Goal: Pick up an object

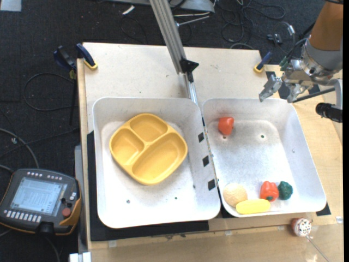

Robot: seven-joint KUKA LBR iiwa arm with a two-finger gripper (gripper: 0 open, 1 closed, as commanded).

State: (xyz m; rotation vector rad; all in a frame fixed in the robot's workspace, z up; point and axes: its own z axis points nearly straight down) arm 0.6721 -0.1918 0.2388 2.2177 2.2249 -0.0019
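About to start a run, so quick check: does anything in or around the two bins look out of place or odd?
One thing: a small red-and-white object lies on the bench outside the right bin, by its near corner. The yellow divided plate sits askew in the left bin.

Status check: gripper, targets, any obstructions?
Gripper above right bin's far edge, jaws open, holding nothing. Red piece lies nearest, alone. Nothing in the way.

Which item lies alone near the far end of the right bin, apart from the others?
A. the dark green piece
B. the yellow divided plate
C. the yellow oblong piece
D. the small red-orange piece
D: the small red-orange piece sits alone near the right bin's far end, while the remaining pieces cluster at the near edge.
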